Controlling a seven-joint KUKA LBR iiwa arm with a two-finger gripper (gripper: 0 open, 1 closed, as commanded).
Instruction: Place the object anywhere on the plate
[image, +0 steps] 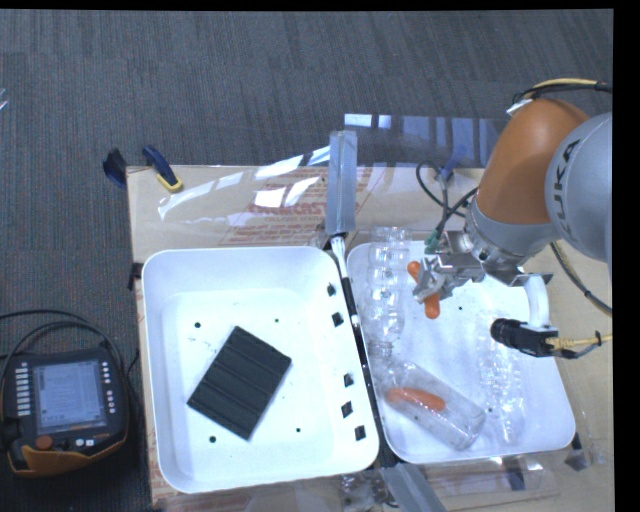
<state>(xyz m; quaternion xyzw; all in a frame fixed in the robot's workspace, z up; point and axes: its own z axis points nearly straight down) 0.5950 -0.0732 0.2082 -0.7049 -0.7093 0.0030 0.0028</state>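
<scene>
Bench (200, 200) on dark carpet; tool (436, 285) over right bin (560, 420), state unclear.

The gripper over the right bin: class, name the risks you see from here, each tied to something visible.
1. The gripper hovers among orange pieces and clear plastic items; it may grab the wrong thing or nothing.
2. The dark plate lies in the left bin, across the divider; a weak hold could drop the load midway.
</scene>
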